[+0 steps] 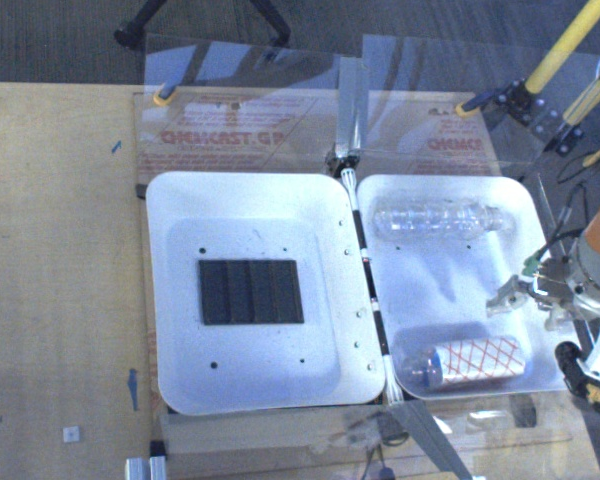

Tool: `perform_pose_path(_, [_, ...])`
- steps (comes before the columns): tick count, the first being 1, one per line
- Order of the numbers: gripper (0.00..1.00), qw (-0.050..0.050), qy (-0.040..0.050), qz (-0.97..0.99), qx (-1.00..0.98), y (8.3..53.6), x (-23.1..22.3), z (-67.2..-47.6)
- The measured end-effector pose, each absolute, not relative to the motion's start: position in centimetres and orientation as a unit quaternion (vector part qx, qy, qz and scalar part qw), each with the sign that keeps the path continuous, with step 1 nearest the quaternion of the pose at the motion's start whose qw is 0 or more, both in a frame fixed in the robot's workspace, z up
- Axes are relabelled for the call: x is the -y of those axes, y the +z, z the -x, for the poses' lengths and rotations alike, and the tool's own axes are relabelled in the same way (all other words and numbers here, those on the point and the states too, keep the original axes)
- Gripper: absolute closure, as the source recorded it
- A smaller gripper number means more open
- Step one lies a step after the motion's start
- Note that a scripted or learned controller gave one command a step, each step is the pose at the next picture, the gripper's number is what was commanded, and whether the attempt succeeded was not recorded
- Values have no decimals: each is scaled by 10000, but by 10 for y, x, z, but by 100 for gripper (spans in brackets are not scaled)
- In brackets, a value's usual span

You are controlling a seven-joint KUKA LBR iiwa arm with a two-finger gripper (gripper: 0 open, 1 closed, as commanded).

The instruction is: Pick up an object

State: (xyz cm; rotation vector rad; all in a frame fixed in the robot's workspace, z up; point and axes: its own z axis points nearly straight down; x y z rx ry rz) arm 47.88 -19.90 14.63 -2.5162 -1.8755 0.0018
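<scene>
A dark ribbed rectangular pad [250,291] lies flat in the middle of the left bin [180,208]. In the right bin [520,203], a clear plastic bottle [435,218] lies on its side along the far wall. A second bottle with a red-and-white crosshatch label [470,360] lies on its side along the near wall. My gripper [510,298] reaches in over the right rim of the right bin, between the two bottles and to their right. It touches neither of them and I see nothing held in it.
Clear plastic panels [240,98] stand behind both bins. A yellow pole with a black clamp [540,78] leans at the back right. Cables and arm hardware [580,368] crowd the right bin's right edge. Bare wooden bench [60,268] lies to the left.
</scene>
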Motion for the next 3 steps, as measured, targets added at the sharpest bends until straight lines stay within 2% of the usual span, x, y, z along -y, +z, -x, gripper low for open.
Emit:
perform_pose_path(1, [0, -32, -22, 7865, 6175, 88, 156, -563])
perform_pose_path(2, [0, -3, 4, 8024, 5967, 147, 214, -535])
perform_pose_path(3, [0, 13, 11, 8194, 5733, 103, 132, -489])
